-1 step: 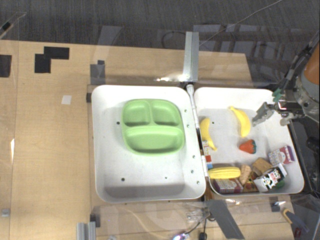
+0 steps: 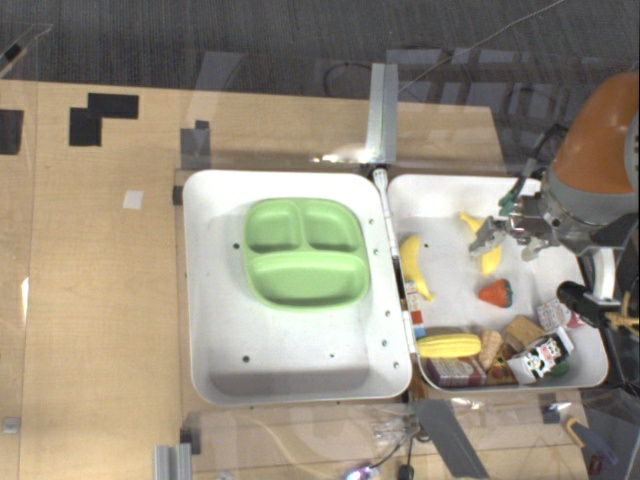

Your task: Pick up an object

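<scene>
My gripper (image 2: 507,245) hangs low in the right bin (image 2: 440,200), open, with its fingers spread. The left finger (image 2: 486,236) lies across a small yellow curved piece (image 2: 491,261), whose other end shows at the upper left; the gripper hides its middle. Nothing sits between the fingers. A red strawberry-like toy (image 2: 494,292) lies just below the gripper. A yellow banana (image 2: 412,266) rests by the bin's left wall. An ear of corn (image 2: 448,346) lies along the front wall.
Brown blocks (image 2: 520,330), a black-and-white carton (image 2: 541,358) and a dark box (image 2: 455,371) crowd the right bin's front. A green divided plate (image 2: 303,251) sits in the left bin (image 2: 215,298). A metal post (image 2: 383,118) stands behind the bins.
</scene>
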You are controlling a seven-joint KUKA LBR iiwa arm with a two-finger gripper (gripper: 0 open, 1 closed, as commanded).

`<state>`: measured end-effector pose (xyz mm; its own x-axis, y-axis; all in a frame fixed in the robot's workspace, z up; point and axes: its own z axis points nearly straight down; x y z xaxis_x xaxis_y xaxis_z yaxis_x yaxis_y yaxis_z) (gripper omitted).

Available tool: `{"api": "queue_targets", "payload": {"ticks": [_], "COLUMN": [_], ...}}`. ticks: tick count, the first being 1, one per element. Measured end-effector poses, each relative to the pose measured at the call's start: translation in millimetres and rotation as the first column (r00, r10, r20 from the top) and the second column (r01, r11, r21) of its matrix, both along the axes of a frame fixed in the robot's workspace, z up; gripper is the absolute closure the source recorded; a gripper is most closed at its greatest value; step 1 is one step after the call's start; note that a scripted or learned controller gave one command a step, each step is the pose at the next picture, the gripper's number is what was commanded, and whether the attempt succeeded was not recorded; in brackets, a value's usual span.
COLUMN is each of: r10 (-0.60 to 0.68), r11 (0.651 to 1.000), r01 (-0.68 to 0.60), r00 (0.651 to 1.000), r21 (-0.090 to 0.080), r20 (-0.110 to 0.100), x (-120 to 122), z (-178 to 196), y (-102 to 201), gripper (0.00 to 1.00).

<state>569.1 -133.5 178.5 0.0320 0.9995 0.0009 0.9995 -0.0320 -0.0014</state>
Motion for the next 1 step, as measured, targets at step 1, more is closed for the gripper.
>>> {"api": "queue_targets", "payload": {"ticks": [1], "r10": [-0.006], "r11": [1.000], "r01": [0.006], "r00": [1.000], "r21": [0.000], "r20": [0.004], "x": [12.5], "z": [-85.3], "y": [-15.7], "gripper": [0.00]}}
